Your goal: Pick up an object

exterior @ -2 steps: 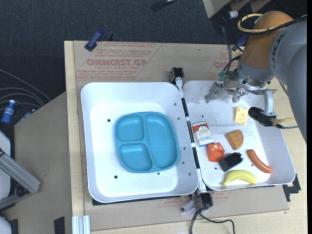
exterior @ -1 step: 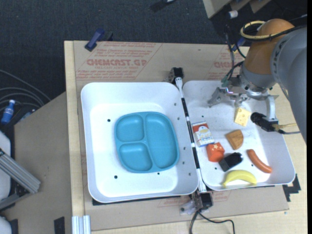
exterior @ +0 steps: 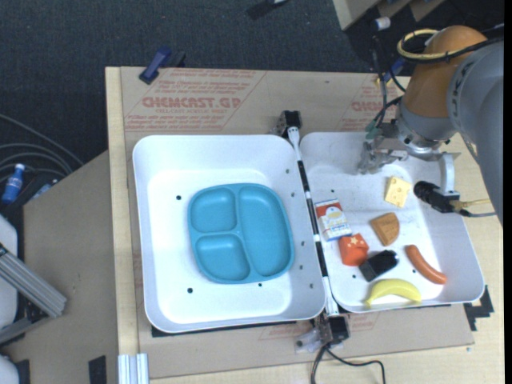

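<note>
Pincer (exterior: 374, 157) hangs at the right white bin's (exterior: 460, 250) 12 o'clock — can't tell its opening — and dropping there risks missing the pale yellow cheese wedge (exterior: 397, 191) at its 4 o'clock.

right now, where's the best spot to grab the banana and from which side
Probably the middle of the banana, coming from straight above with the pincer closing across its narrow width. It lies flat near the right bin's front wall, ends curving down; the black object crowds its upper left.
</note>
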`<state>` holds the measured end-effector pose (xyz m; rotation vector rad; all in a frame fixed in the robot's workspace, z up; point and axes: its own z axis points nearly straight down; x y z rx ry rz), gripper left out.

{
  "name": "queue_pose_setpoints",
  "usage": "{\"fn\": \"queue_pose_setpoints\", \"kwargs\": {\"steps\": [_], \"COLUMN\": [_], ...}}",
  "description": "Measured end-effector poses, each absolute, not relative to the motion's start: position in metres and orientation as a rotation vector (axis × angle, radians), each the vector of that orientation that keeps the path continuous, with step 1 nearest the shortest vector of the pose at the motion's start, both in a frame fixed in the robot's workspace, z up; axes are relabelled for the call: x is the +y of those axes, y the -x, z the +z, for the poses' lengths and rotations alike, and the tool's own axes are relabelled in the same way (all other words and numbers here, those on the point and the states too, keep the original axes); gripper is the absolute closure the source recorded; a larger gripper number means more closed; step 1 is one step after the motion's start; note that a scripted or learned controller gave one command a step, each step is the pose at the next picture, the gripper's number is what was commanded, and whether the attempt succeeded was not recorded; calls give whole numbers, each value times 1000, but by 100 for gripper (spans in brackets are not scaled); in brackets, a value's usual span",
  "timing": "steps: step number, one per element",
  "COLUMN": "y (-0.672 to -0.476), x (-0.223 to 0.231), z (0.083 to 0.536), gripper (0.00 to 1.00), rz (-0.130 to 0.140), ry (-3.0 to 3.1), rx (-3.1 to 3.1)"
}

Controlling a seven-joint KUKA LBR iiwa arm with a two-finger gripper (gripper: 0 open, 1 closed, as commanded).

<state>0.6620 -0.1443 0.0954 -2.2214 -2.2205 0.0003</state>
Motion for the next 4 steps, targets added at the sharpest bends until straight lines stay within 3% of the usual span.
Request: {"fn": "queue_pose_setpoints", "kwargs": {"steps": [1,2,3,4], "y": [-662,-663,-662,-666], "x": [-144,-144,-144,-107], "z": [95,106,105,84], "gripper": [0,100,0,0], "rz": [1,-2,-1,1], "ry": [2221,2223,2222,2218], "rx": [-2220,-2221,-2221,-2220]}}
